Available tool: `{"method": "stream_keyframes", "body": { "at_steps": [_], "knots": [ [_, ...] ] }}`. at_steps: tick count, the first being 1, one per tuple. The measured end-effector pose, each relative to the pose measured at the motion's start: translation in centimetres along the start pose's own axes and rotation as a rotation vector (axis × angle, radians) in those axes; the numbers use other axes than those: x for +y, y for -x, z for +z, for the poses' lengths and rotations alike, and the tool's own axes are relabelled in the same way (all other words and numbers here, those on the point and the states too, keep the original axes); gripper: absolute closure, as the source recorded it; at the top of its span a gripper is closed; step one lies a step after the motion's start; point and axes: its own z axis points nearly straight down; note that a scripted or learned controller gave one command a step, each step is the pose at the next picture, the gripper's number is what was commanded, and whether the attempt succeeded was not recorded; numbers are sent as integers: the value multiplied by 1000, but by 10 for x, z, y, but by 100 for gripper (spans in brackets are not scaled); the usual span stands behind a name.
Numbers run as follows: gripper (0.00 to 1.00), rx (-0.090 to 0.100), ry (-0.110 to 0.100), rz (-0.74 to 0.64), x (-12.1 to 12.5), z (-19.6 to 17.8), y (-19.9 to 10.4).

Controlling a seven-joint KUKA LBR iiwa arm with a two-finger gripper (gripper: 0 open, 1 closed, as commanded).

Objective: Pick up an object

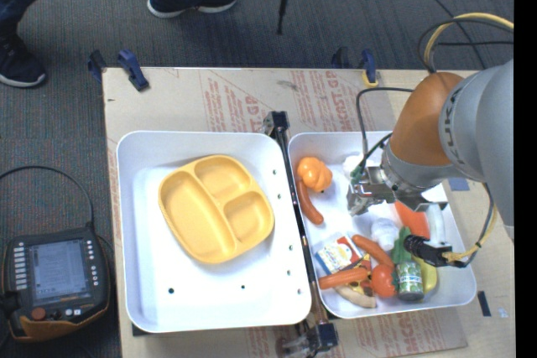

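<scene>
My end effector (362, 201) is hanging over the right bin (466, 291), near the orange pumpkin (313, 173). A yellow plate (216, 206) is lying in the left bin (138, 264).

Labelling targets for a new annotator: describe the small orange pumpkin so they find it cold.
Start at the right bin, the one crowded with toy food. Go to its upper left corner, near the divider between the bins: the pumpkin sits there, above a long sausage. It is the only round, ribbed orange piece; its neighbours are slender.
</scene>
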Motion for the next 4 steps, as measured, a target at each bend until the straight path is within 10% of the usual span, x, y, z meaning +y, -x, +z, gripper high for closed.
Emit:
{"method": "stream_keyframes", "body": {
  "at_steps": [1,2,3,4],
  "knots": [
    [0,-3,4,-2,64,8,82],
    [100,-3,3,-7,64,-2,80],
    [0,-3,3,-8,64,-1,80],
    [0,-1,2,-4,35,9,26]
  ]
}}
